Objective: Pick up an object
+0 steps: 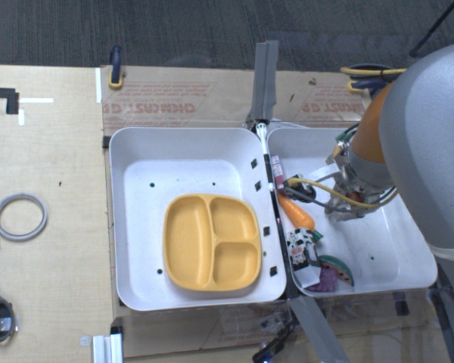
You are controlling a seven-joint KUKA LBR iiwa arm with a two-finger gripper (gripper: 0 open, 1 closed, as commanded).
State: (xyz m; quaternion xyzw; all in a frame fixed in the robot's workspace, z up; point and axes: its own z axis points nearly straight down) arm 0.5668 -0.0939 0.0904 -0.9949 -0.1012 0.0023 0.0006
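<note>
— Where was your claw just then?

— My claw [346, 203] was down in the right bin [397, 267], toward its far left part, under my grey arm [431, 142] and its orange band [371, 131]. Yellow cable looped around the wrist and hid the tips, so I could not tell whether it stood apart or together, and I saw nothing gripped in it.

— And the things to pick?

— They lay along the left wall of that same bin. A carrot [296, 212] lay slantwise just left of my claw, near it, though I could not tell if they touched. Nearer the front sat a black-and-white toy [300, 246], and past that, in the near left corner, a purple piece [327, 280] with a green-and-red slice [340, 269] touching it.

— What about the left bin?

— The left bin [136, 225] held a yellow divided plate [212, 242], lying flat near its middle. On the bench far to the left lay a grey ring [19, 216].
</note>
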